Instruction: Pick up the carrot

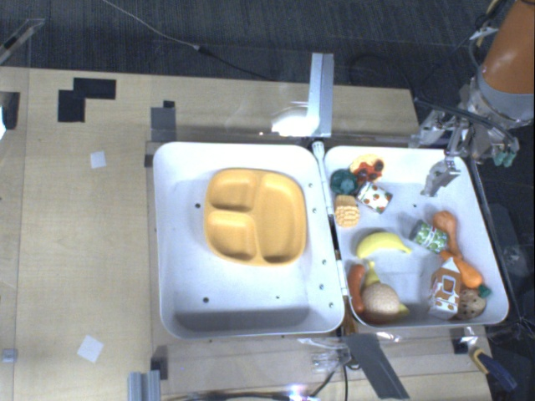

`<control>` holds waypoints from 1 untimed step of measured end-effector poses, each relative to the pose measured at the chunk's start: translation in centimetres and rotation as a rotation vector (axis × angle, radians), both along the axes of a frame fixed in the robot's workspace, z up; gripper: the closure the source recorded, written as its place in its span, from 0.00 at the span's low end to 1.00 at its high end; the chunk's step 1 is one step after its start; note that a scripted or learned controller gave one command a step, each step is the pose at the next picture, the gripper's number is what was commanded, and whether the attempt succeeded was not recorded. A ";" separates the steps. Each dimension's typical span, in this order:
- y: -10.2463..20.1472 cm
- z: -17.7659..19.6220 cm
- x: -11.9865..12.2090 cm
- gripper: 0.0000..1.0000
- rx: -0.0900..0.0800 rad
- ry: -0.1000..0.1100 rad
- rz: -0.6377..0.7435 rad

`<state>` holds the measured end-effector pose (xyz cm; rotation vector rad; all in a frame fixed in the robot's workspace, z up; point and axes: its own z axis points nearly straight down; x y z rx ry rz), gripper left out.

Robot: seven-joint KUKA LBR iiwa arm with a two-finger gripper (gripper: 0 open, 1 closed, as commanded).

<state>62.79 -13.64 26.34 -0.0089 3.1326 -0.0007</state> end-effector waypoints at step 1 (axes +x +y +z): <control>-2.4 -6.6 -4.6 0.00 0.001 0.003 -0.163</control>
